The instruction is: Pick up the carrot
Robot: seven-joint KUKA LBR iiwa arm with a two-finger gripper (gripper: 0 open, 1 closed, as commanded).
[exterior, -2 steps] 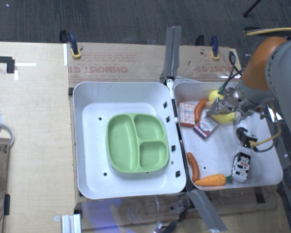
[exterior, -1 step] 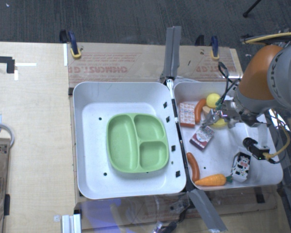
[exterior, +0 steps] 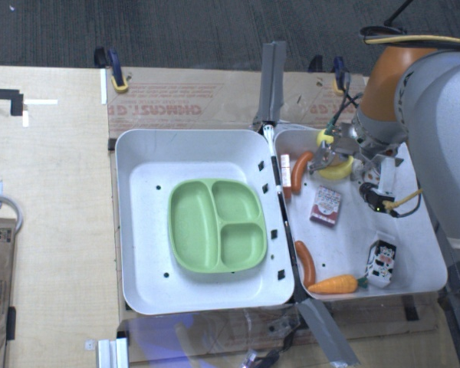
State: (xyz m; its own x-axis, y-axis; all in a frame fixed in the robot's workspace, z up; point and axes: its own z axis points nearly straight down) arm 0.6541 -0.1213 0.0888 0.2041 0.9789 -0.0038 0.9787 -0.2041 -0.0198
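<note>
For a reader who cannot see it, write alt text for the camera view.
A grey robot arm reaches from the right over the far end of the right white bin, its gripper above a banana, while the carrot lies untouched at the bin's near edge. The left bin holds a green divided plate.
</note>
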